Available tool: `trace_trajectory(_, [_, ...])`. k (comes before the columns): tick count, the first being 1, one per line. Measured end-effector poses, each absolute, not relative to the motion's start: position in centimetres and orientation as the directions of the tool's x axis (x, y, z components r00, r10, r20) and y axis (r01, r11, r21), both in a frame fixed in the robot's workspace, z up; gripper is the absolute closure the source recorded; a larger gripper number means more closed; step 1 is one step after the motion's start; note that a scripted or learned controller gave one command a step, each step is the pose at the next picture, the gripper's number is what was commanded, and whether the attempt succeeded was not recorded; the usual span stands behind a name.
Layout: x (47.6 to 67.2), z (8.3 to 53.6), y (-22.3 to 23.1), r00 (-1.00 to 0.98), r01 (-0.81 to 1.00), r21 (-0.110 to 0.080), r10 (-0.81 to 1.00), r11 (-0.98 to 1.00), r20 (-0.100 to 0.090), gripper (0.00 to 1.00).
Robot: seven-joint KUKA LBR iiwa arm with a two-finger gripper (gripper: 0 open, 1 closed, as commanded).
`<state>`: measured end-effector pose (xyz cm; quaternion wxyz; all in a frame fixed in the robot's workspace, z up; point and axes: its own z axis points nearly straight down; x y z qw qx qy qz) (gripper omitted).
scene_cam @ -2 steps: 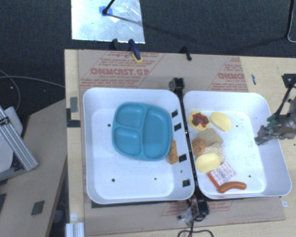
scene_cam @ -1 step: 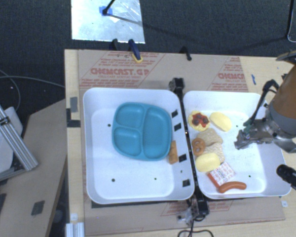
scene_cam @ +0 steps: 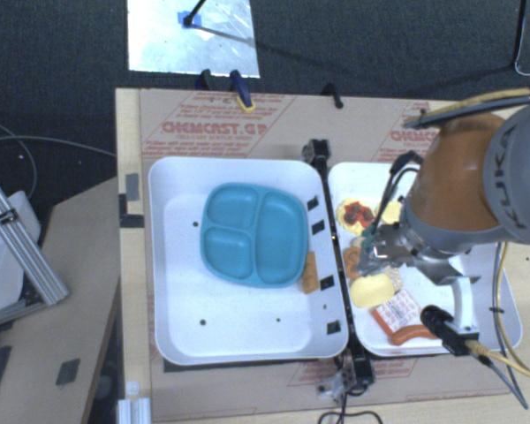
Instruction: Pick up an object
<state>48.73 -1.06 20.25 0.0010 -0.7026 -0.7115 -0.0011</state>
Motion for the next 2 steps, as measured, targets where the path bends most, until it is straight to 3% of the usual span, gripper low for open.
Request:
trace_trajectory(1, [50.1, 21.4, 6.2, -0.012, 1.000, 0.002, 1.000, 0.012, 0.003, 1.00])
trace_trajectory(2, [49.0, 18.3, 0.4, 0.004, 1.000, -0.002, 1.000, -0.004, -0.002, 1.00])
